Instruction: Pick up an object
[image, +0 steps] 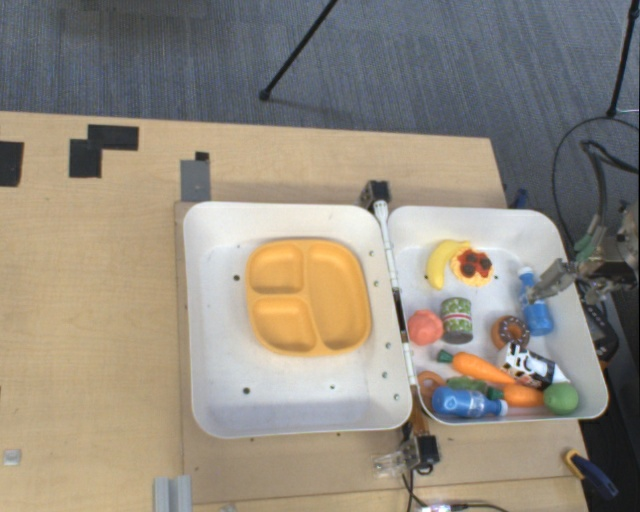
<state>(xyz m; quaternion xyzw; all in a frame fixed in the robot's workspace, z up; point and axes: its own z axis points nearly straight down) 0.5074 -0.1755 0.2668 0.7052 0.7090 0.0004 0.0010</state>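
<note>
Reaching in over the right bin (560, 235), the end effector (548, 283) hangs with nothing visibly held, its opening impossible to judge, just above a small blue object (537, 318), so the next move calls for descending and closing.

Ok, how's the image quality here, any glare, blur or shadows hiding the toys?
Camera view: light is even and soft, with only faint shadows inside the left bin; no strong glare on the yellow plate. The whole frame is slightly soft, so small toys in the right bin lack detail, and the gripper at the right looks blurred.
</note>
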